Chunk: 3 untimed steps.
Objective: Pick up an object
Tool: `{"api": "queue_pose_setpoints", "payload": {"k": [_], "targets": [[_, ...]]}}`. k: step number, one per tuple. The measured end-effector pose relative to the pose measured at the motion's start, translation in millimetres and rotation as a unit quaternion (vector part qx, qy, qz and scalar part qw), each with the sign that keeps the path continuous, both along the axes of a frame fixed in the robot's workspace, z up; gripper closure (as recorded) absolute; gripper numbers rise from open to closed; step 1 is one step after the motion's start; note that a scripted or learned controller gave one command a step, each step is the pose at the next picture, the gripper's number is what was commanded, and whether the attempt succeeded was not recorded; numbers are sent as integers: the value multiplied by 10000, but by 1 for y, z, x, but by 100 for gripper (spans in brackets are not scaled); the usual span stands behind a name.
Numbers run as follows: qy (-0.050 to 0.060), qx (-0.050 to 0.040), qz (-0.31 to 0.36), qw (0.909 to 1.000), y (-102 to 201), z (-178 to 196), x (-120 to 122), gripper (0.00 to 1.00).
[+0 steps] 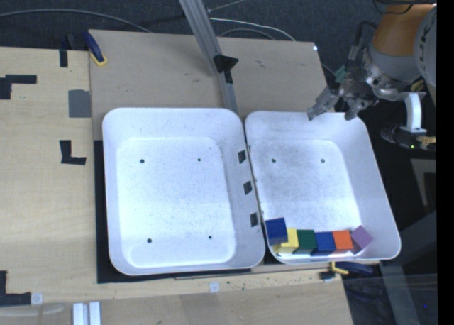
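Blocks line the near wall of the right bin [369, 174]: a blue block [275, 229] at the left end, then a yellow block [288, 243], a green block [306, 239], a second blue block [325, 242], an orange block [342, 240] and a purple block [361, 236] in the near right corner, each touching its neighbour. Beside it, the left bin [113, 174] adjoins along the centre. At the right bin's far right corner, the gripper [332, 108] hangs over the rim, fingers apart and gripping nothing, well apart from the blocks.
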<state>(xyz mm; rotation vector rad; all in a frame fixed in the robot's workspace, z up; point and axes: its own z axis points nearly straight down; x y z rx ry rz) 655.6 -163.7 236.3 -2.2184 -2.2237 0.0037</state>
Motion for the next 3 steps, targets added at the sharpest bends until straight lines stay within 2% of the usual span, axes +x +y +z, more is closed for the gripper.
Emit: {"api": "queue_pose_setpoints", "payload": {"k": [1,2,3], "targets": [[1,-3,7,10000,1,10,0,100],[-51,-12,-9,10000,-29,176,-31,100],[49,25,-10,10000,19,89,-118,100]]}}
